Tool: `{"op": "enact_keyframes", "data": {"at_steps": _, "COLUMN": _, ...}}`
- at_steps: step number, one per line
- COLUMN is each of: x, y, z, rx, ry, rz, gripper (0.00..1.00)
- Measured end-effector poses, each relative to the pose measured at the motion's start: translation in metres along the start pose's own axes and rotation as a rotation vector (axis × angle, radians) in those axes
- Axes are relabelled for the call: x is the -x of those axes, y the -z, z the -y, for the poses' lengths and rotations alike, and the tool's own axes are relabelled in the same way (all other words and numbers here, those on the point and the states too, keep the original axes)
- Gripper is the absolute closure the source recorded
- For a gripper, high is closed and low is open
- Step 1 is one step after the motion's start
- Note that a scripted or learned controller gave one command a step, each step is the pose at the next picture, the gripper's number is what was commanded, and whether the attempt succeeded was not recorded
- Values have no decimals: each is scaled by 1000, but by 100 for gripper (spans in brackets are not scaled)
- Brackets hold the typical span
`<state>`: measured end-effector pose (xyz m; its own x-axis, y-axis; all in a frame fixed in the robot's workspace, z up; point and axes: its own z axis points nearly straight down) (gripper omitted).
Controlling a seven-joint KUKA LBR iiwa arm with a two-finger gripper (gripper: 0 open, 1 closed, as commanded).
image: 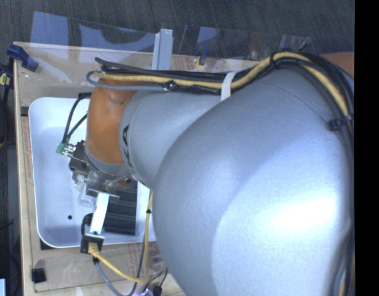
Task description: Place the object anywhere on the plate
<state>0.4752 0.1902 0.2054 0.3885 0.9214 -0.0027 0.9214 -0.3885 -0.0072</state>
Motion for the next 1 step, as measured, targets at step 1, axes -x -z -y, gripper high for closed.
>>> {"op": "enact_keyframes", "data": {"at_steps": 1, "x": -20, "y": 38, "z": -20, "rx": 2, "ry": 138, "rz": -1, "gripper": 100}}
